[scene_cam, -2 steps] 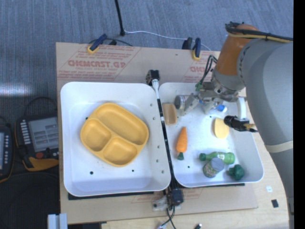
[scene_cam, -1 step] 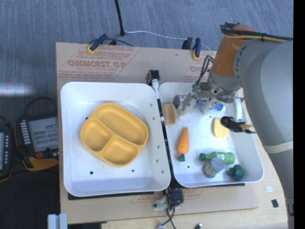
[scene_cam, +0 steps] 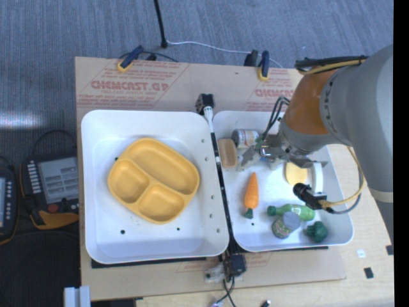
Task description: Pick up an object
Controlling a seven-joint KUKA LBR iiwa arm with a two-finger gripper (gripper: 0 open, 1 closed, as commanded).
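Gripper: low in right bin, jaws' state unclear.
Beside it: silver can, tan block.
Nearer: toy carrot, green bottle.
Left bin: yellow divided plate.

Grey carpet floor, cardboard-topped bench

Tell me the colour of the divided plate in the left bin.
Yellow: the divided plate in the left bin, seen in the camera view.
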